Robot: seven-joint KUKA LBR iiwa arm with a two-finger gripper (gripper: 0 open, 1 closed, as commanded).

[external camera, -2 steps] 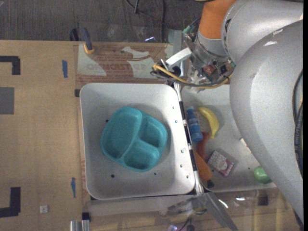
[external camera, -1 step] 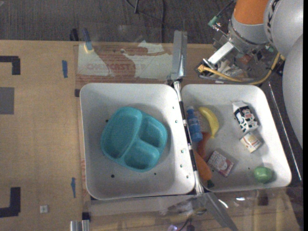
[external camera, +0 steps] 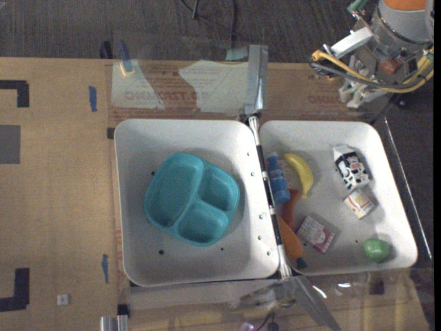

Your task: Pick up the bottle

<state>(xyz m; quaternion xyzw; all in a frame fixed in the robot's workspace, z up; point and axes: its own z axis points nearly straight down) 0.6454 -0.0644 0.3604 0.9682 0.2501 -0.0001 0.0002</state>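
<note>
Camera view shows the task not yet begun: the gripper [external camera: 358, 92] is raised beyond the far edge of the right bin [external camera: 393, 185], well apart from the bottle [external camera: 278, 179], and nothing is seen held; whether it is spread or pressed together cannot be told. The blue bottle is seen lying on its side against that bin's left wall, just beside the banana [external camera: 301, 172]. Approach, grasp and lift are judged outstanding.

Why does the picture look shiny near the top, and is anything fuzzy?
Camera view: glare comes off a clear plastic sheet above the left bin; the arm at top right is a bit blurry; small things in the right bin, like the bottle, look soft; shadows are faint, so the light is even.
</note>
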